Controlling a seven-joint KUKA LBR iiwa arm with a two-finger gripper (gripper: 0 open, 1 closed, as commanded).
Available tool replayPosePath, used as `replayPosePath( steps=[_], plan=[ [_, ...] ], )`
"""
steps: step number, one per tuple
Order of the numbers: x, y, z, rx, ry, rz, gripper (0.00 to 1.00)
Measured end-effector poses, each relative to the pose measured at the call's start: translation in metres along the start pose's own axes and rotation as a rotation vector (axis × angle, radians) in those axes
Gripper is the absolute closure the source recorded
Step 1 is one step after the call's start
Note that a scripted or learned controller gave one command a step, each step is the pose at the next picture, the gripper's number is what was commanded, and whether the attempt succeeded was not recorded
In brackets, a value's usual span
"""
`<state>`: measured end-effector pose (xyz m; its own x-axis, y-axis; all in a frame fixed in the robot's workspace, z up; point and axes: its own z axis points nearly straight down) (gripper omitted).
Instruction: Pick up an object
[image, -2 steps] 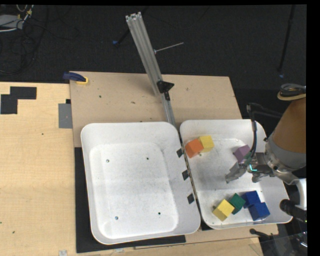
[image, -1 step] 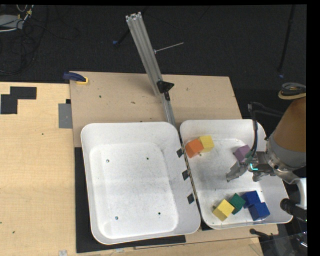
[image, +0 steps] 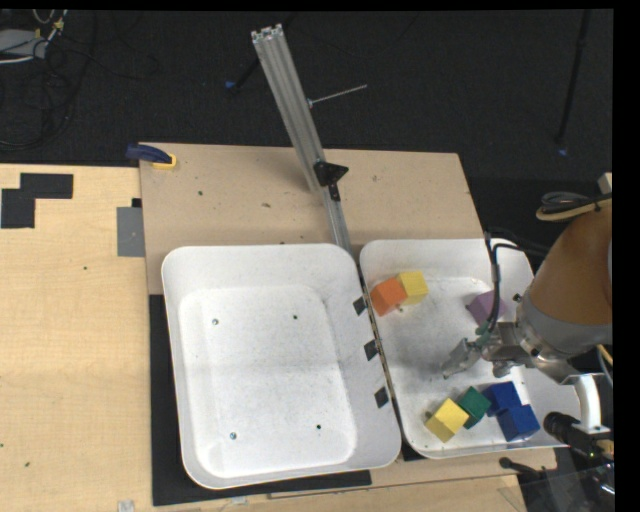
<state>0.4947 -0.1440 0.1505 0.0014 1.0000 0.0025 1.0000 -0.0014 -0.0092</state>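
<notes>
I reach in from the right over the right bin (image: 440, 255), my grey arm (image: 575, 300) with its orange band filling that edge of the bench. My gripper (image: 468, 358) hangs low over the middle of that bin's floor, and I cannot tell from this angle how it is set (it is small and dark against my own wrist). Nothing shows in it.

The blocks lie scattered around me. An orange block (image: 388, 295) sits near the bin's left wall, touching a yellow block (image: 413, 286) on its right. A purple block (image: 483, 304) lies toward the back right, partly hidden by my cable and wrist. Toward the front, another yellow block (image: 446, 420) touches a green block (image: 473, 406), and two blue blocks (image: 510, 408) sit just beside the green one, under my wrist.

The left bin (image: 265, 365) lies beside mine, their walls joined by small black clips.
</notes>
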Motion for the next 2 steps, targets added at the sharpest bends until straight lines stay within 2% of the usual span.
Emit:
replayPosePath(
  steps=[1, 2],
  plan=[
    [0.001, -0.001, 0.054, -0.001, 0.000, 0.000, 0.00],
    [-0.001, -0.001, 0.042, -0.003, 0.000, 0.009, 1.00]
  ],
)
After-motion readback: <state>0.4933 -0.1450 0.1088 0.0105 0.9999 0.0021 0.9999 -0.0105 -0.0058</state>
